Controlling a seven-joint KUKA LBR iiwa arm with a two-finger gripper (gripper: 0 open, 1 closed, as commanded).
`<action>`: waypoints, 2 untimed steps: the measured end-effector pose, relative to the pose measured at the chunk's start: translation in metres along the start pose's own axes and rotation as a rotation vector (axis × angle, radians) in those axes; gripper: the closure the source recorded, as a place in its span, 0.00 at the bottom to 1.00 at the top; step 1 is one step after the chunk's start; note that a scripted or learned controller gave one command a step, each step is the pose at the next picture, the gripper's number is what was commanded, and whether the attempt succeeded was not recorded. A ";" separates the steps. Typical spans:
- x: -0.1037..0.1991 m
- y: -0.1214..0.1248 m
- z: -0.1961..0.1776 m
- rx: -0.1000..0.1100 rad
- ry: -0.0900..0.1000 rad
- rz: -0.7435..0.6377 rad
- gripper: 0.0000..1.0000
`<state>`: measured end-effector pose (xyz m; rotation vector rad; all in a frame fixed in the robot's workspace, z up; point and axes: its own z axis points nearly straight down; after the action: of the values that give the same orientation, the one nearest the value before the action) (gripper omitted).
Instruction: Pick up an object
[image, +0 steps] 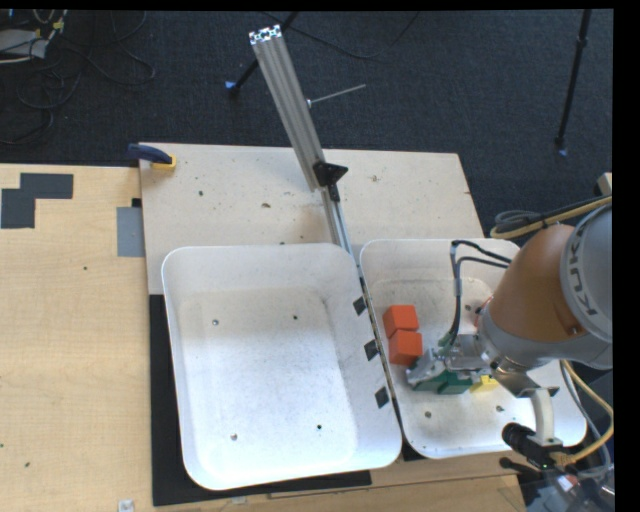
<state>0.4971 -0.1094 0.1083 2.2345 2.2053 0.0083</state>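
Two orange blocks (403, 333) lie stacked together near the left wall of the right bin (430, 262). Just right of them, low over the bin floor, is my gripper (432, 372). A green object (450, 381) and a small yellow piece (486, 380) lie right beside and under the gripper. The grey arm with its orange band (535, 290) comes in from the right and covers the bin's right half.
The left bin (200, 270) sits beside the right one, with black clips (371, 349) along the shared wall. A slanted aluminium pole (298, 120) rises behind the bins. A blue and yellow clamp (152, 155) lies at the board's far left corner.
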 end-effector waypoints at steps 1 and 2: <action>-0.005 0.006 -0.043 0.006 -0.002 -0.016 1.00; 0.004 0.005 -0.100 0.004 -0.002 -0.015 1.00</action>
<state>0.5014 -0.1060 0.2089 2.2191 2.2228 0.0020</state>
